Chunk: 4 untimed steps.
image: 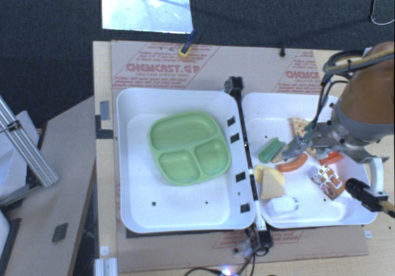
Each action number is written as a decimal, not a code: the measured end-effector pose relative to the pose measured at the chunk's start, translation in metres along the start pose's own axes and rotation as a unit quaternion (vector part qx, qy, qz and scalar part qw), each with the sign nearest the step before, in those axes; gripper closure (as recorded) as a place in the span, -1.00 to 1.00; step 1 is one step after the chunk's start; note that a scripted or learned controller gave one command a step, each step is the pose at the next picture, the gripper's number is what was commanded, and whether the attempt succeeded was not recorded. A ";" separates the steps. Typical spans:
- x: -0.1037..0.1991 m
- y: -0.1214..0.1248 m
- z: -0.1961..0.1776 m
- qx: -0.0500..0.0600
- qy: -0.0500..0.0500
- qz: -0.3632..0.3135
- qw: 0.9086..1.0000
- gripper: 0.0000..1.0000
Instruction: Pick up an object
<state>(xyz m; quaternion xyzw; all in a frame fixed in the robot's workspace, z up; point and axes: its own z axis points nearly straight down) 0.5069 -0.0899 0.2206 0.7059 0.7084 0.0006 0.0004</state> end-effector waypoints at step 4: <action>-0.005 0.020 0.124 -0.003 0.000 0.002 1.000 1.00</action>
